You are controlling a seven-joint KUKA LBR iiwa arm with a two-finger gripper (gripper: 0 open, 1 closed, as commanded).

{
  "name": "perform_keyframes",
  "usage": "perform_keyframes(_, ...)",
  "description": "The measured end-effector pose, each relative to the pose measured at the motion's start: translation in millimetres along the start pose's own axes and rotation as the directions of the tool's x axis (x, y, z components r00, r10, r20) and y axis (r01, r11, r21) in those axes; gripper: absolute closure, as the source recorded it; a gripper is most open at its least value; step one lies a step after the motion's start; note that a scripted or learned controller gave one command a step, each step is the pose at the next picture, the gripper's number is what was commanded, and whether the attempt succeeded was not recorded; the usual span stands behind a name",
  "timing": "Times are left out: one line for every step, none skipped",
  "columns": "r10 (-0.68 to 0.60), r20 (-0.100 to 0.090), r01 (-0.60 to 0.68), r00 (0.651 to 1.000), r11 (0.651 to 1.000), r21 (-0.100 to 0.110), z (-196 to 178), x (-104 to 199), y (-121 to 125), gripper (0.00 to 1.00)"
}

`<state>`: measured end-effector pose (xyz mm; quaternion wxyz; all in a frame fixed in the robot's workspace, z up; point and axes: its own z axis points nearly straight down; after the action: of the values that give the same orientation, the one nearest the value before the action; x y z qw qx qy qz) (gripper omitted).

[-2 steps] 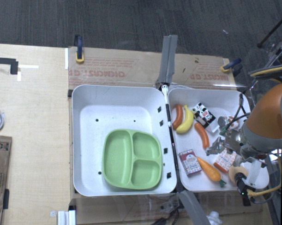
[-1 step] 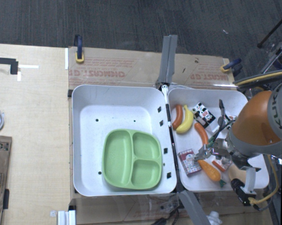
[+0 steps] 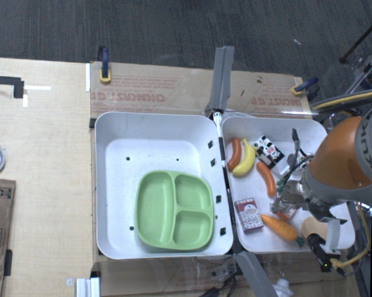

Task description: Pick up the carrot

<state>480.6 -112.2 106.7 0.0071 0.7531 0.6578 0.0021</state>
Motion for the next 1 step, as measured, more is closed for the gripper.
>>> perform_keyframes(0.052, -0.003, -0.052, 0.999, 0.999, 0.016, -103.5, 16.9, 16.1, 1.0)
